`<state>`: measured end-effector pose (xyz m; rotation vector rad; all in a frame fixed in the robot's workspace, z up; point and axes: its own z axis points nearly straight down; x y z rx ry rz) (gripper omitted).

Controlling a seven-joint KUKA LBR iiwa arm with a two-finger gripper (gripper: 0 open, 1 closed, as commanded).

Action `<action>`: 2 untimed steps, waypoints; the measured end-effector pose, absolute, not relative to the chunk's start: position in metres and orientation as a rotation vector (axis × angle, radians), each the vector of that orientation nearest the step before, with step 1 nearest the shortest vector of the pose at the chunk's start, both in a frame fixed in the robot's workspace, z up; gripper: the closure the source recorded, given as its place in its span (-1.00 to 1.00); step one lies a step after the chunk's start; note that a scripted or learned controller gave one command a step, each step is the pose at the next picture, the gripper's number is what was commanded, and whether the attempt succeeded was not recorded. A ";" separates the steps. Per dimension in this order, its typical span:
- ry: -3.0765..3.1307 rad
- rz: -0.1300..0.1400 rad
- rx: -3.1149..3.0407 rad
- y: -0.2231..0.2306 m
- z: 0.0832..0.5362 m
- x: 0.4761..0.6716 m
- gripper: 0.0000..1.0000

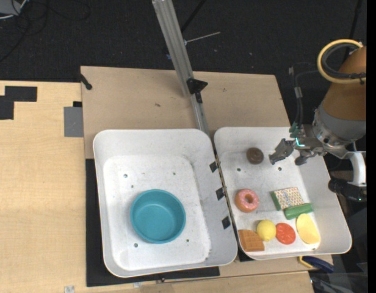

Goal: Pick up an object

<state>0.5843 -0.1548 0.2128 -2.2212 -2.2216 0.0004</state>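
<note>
One gripper (291, 152), fingers spread with nothing between them, hovers above the right bin (334, 179), near one small brown ball (255, 155). Further out lie one pink donut (246, 200), one yellow lemon (266, 229), one red tomato (285, 234); one teal bowl (157, 216) sits in the left bin (108, 163).

bins (115, 148): 2 | bowl (157, 215): 1 | food pieces (247, 200): 8
</note>
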 end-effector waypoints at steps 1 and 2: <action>-2.221 0.001 -2.221 -0.155 0.213 0.584 -1.00; -2.220 0.004 -2.219 -0.153 0.170 0.583 -1.00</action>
